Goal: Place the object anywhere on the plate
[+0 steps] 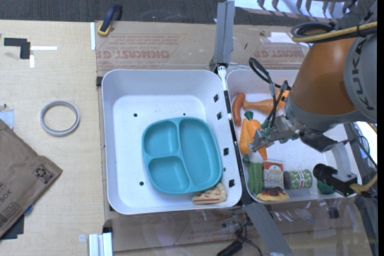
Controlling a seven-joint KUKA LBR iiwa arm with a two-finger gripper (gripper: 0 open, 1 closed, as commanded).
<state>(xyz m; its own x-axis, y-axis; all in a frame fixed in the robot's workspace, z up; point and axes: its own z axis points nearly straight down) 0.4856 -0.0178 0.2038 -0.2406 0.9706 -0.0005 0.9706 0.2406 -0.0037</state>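
- The arm [327, 84] is reaching in from the right and hanging its gripper [264, 139] low over the right bin [336, 198], probably because that bin is holding the toy food the task is drawing from
- Whether the gripper is gaping or closed is not something this slanted view is letting me tell; nothing is plainly showing as held
- The orange pieces [248, 132] are lying just beside or under the gripper tip, so I am judging one of them to be the object being sought, though which one I cannot say
- The plate [182, 154], teal with three compartments, is sitting bare in the left bin [120, 129], waiting as the drop target
- A sandwich-like piece [209, 195] is resting against the plate's near edge, touching or nearly so
- Counting: two bins, one plate, one arm; in the right bin a sausage [239, 106], a green vegetable [256, 177], a small carton [273, 175], a green can [298, 178]
- A tape ring [60, 117] is lying well apart on the bench
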